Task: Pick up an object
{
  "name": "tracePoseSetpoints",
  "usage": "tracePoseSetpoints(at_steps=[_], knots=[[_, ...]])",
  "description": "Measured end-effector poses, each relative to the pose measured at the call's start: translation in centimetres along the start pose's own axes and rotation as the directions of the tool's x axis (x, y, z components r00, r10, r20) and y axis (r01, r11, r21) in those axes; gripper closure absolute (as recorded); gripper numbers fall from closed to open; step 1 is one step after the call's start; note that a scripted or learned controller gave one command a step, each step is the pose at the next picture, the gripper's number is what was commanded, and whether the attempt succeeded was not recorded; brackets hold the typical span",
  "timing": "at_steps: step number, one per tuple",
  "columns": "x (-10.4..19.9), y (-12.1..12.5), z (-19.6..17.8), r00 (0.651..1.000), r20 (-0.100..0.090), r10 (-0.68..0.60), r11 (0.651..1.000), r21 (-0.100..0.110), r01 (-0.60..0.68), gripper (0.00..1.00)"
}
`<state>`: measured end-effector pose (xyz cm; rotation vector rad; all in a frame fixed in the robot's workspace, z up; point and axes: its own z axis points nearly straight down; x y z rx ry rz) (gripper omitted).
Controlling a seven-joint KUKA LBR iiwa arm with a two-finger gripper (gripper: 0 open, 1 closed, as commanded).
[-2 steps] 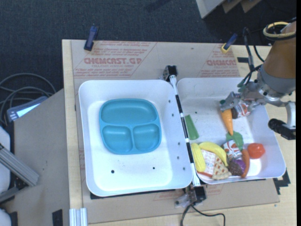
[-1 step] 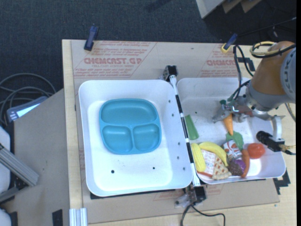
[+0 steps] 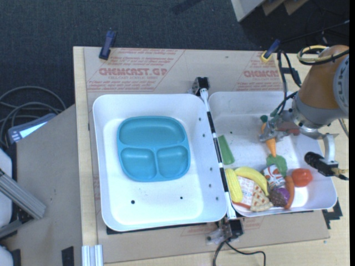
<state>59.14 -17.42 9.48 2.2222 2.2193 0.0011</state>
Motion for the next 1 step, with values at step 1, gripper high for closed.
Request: tracePoseSetpoints(at_steps=[1], knots=[[7.4, 3.48, 1.06, 1.0, -0.003, -0.002, 1.0, 0.01, 0.002, 1.0]])
